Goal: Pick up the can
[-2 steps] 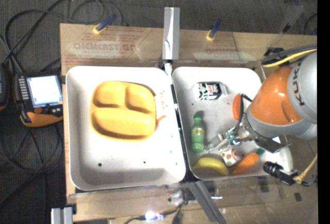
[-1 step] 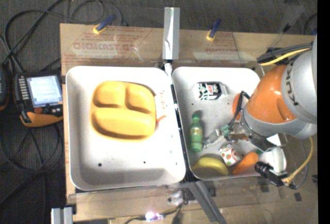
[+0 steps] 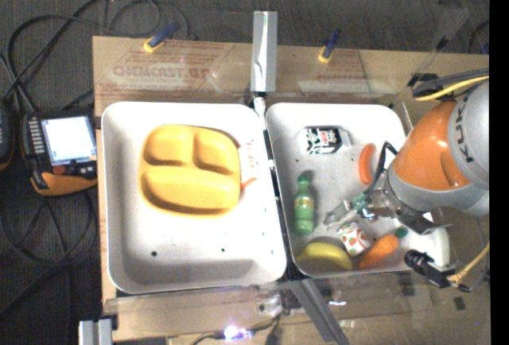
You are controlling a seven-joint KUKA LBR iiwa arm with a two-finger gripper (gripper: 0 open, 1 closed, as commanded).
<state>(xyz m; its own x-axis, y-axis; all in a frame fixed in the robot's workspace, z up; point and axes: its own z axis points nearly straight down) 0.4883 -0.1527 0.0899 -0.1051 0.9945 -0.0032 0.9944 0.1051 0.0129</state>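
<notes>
dark carpet and loose cables surround a bench with two white bins, the left bin (image 3: 119, 256) carrying a yellow divided tray (image 3: 191, 168) and the right bin (image 3: 398, 125) crowded with small items. the gripper (image 3: 358, 208) sits low in the right bin under the grey and orange arm (image 3: 433, 160), and i cannot tell its state or whether it has anything; the can (image 3: 354, 238), red and white, lies just below it, touching the carrot (image 3: 378, 251) and beside a yellow round object (image 3: 324, 254). it appears to lie on its side with its long axis running roughly upper left to lower right, though which end is the top is unclear, so a good grasp would close across that axis at mid-body, clear of the carrot.
</notes>
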